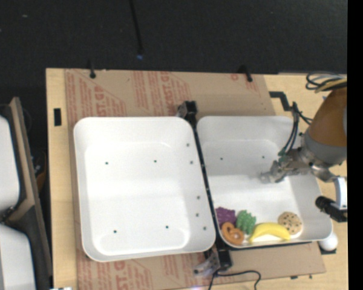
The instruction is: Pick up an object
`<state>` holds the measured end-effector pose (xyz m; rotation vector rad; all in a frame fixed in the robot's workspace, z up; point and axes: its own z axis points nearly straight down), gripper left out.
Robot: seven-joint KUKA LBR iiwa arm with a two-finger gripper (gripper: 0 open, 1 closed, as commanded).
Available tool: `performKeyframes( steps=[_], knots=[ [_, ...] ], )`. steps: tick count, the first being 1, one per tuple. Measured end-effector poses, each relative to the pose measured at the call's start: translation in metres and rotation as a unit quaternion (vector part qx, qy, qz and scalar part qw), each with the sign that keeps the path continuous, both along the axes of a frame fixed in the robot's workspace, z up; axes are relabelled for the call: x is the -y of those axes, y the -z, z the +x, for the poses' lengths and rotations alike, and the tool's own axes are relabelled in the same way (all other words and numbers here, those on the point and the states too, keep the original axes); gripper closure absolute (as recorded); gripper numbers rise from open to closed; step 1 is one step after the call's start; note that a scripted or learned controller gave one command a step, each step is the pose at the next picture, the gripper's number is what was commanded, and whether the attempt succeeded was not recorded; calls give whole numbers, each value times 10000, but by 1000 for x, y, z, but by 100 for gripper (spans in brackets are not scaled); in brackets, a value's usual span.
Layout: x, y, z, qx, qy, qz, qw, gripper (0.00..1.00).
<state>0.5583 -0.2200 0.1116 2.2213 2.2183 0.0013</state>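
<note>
**Toy food along the near wall of the right bin, pincer low over the bin's middle**

Nearest the camera, a row of small toy foods lies against the near wall of the right bin point(302, 132). From left to right in the view: a purple grape bunch point(225, 214), an orange pretzel-like ring point(232, 234) just in front of it, a green leafy piece point(246, 221), a yellow banana point(270, 232) lying on its side, and a round speckled cookie point(290, 223) touching the banana's right end. The pieces sit close together, several of them touching.

The left bin point(85, 162) stands just beside the right one, their long walls meeting at a black clip point(187, 109) at the far end. Both bins rest on a cardboard sheet point(139, 92) with red lettering that covers the bench point(54, 162).

The arm point(328, 128), grey with its orange band, reaches in from the right edge. Its pincer point(270, 176) is down inside the right bin, over the bare white floor near the middle, well apart from the toy foods at the near wall. Nothing shows between its tips; whether it is clenched or released cannot be told at this size.
</note>
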Motion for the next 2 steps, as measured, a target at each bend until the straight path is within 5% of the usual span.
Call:
performKeyframes(
  steps=[2],
  knots=[
    [1,-92,-8,9,-5,-2,10000,100]
  ],
)
